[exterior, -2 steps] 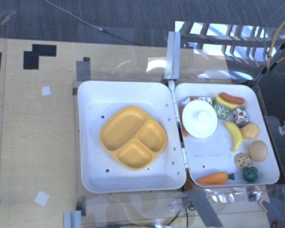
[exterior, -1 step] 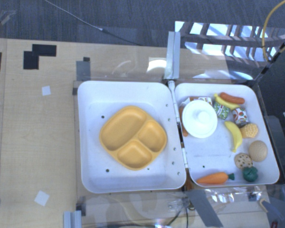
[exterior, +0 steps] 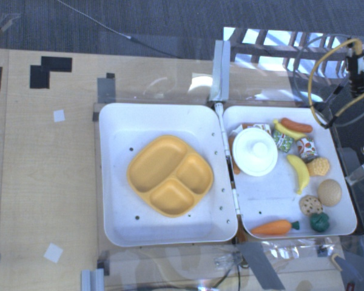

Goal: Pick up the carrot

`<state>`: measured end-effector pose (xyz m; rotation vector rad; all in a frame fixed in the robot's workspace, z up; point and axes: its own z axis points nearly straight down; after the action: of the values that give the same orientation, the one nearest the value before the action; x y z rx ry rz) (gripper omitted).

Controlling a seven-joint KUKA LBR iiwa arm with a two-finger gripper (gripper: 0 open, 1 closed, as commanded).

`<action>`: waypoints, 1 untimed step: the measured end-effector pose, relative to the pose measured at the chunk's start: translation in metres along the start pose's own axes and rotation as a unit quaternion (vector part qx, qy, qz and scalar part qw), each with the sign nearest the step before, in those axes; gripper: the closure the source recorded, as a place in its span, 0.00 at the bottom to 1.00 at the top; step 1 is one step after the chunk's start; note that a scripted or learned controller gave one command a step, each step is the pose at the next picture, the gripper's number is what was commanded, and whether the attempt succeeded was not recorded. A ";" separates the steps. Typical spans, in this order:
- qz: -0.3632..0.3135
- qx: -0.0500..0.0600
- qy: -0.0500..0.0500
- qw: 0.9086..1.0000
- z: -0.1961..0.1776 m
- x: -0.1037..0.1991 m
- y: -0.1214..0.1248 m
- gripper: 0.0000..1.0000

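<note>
Two shallow white bins are borne side by side on the wooden bench (exterior: 42, 180). The left bin (exterior: 112, 162) holds one yellow plate (exterior: 170, 174) divided into three compartments. The right bin (exterior: 264, 196) holds everything else. The carrot (exterior: 272, 227) is found there, lying on its side along the near wall towards the near left corner, with its orange body pointing left and its green stub pointing right. Whether the gripper is spread or pressed together cannot be told. The step in hand is judged to be the approach, as the carrot is untouched. It would best be made from straight above, with the jaws set across the thick middle of the carrot rather than along its length. One jaw would have to be slipped into the narrow gap between carrot and bin wall, so the descent should be kept clear of the rim. The dark green piece (exterior: 320, 222) just beyond the stub is best avoided by centring the grasp left of the stub. By count, in the right bin there are seen one white round dish (exterior: 255, 151), two bananas (exterior: 299, 173), one carrot, one red sausage (exterior: 296, 125), one tan egg-shaped piece (exterior: 329, 193), one cookie (exterior: 310, 205) and one green piece. Some small packets by the dish are too blurred to be counted with confidence.
</note>
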<state>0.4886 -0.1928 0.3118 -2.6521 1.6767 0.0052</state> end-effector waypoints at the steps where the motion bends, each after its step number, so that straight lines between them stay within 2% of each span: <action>1: -0.108 0.003 0.003 0.994 -0.059 0.008 -0.007 1.00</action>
<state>0.4978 -0.1971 0.3704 -2.8154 1.3779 -0.0089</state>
